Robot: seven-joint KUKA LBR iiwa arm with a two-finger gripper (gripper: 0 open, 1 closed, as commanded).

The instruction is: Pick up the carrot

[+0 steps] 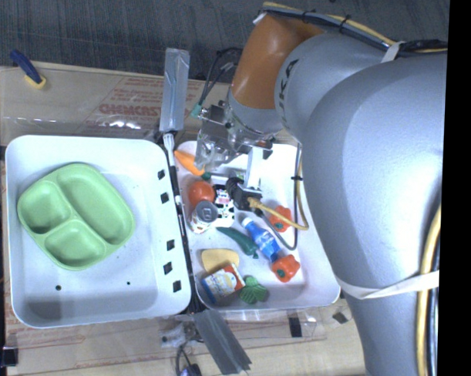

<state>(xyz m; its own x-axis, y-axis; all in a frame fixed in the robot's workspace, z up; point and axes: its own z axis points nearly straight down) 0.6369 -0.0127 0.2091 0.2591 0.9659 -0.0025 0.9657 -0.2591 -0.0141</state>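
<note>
The arm [352,149] covers much of the right bin [313,298], so that bin's far right corner and right wall are hidden. The gripper [221,152] hangs over the far left part of the right bin, a tangle of metal and cable, and I cannot tell how it stands. Nothing can be made out in its grasp.

The carrot [186,162] lies just left of the gripper, at the far left corner of the right bin, close to the divider between the two bins. It is a short orange piece, tapering and slanted, with its right end running under the gripper — that end is cut off from sight. Whether the gripper touches it is not clear.

Nearer, the right bin is crowded: a red tomato [201,194], a small can [205,214] just near of it, a blue bottle [258,237], a green pepper [235,237], an orange and red piece [285,267], a yellow wedge [219,259], a small printed carton [223,283] and a green leafy piece [253,290]. Several overlap and are hard to separate.

The left bin [31,307] holds a green divided plate [74,214] — well apart from the carrot.
</note>
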